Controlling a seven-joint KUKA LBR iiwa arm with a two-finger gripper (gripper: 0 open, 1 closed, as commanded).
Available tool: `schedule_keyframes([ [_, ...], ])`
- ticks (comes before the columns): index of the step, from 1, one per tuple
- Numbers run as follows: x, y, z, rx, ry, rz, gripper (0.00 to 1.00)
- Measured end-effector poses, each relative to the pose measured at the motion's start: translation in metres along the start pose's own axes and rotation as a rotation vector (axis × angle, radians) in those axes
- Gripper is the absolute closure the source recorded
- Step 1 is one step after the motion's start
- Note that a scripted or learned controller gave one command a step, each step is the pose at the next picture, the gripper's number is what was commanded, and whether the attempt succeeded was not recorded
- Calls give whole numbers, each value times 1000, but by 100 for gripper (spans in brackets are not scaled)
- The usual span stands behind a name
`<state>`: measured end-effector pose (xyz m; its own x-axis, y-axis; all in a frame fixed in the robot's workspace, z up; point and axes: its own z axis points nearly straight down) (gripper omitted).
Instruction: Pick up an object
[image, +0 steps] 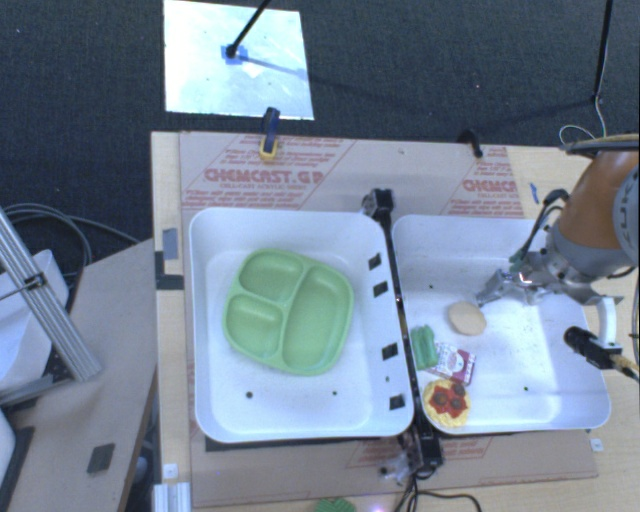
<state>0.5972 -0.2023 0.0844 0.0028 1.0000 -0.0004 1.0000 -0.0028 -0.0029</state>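
In the right bin (560, 400) lie a round tan biscuit-like piece (466, 318), a green item (424, 347), a red and white packet (456, 362) and a yellow and red toy pizza slice (446, 400). My gripper (497, 288) hangs low over the right bin, just up and to the right of the tan piece, close to it but apart from it. Nothing shows in its grasp. The arm's orange band (600, 200) rises behind it at the right edge.
The left bin (215, 400) holds a green divided plate (290, 310). A black divider with clips (392, 320) runs between the bins. A black part (590, 345) sticks out over the right bin's right rim. Bare white floor lies right of the objects.
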Motion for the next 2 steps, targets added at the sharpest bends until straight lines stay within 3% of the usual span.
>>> schedule_keyframes([
  [1, -3, 71, -2, -6, -1, -8, 0],
  [2, -5, 5, 0, 0, 1, -1, 0],
])
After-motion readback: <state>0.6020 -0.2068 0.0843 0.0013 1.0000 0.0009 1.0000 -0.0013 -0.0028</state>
